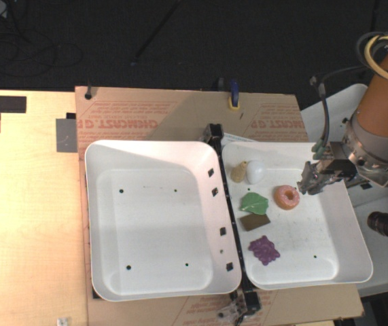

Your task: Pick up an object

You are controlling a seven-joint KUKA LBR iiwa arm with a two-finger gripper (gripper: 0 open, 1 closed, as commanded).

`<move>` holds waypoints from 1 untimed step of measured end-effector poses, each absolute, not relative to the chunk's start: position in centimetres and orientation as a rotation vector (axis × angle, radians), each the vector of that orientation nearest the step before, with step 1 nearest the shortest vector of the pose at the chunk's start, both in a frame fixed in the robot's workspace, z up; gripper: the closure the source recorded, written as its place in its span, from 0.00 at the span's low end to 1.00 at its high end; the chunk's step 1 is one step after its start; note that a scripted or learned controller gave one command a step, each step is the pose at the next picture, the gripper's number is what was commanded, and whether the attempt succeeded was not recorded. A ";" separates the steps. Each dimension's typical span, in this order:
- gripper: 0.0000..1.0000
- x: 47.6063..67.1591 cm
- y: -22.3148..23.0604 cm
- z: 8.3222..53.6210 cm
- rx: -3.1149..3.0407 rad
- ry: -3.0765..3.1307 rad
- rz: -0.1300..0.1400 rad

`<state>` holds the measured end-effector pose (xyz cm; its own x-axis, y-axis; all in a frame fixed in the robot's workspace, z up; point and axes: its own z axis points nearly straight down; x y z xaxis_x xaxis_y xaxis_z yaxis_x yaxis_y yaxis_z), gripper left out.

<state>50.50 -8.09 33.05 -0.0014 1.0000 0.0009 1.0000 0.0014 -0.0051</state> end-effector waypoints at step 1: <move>1.00 47.5 -15.6 39.2 -2.232 -2.218 0.000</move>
<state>47.45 -15.56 39.20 0.0062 1.0000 -0.0033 1.0000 -0.0061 0.0036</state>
